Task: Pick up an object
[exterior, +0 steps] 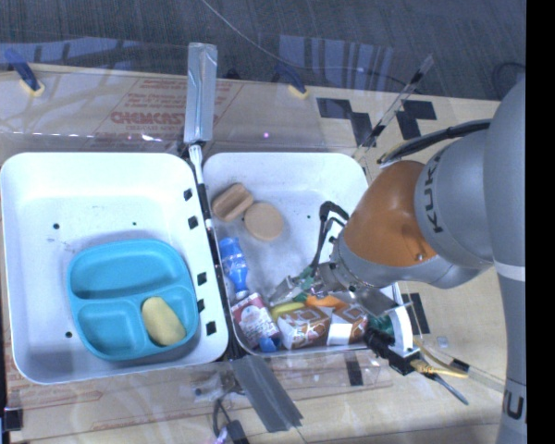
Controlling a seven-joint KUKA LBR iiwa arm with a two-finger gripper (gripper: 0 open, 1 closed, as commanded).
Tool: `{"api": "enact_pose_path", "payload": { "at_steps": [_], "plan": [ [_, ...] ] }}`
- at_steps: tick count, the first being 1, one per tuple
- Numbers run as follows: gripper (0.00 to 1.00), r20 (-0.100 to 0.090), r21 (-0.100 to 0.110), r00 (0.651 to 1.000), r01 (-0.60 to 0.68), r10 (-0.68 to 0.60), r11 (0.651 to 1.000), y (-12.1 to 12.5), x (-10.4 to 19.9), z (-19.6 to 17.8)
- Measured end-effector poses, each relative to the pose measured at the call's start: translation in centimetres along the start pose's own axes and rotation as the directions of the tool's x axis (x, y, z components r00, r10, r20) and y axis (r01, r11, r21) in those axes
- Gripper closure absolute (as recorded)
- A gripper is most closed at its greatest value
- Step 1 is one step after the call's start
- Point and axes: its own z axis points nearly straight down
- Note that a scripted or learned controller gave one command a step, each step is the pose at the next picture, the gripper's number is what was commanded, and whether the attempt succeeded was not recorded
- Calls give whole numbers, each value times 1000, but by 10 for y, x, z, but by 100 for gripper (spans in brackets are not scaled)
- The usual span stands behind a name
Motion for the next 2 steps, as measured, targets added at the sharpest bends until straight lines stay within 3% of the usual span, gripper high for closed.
{"api": "enact_pose_path", "payload": {
  "at_steps": [1, 2],
  "plan": [
    [0, 6, -5, 986, -166, 167, 986, 92, 25, -3],
    [0, 16, -10, 1000, 4, -3, 1000, 99, 26, -5]
  ]
}}
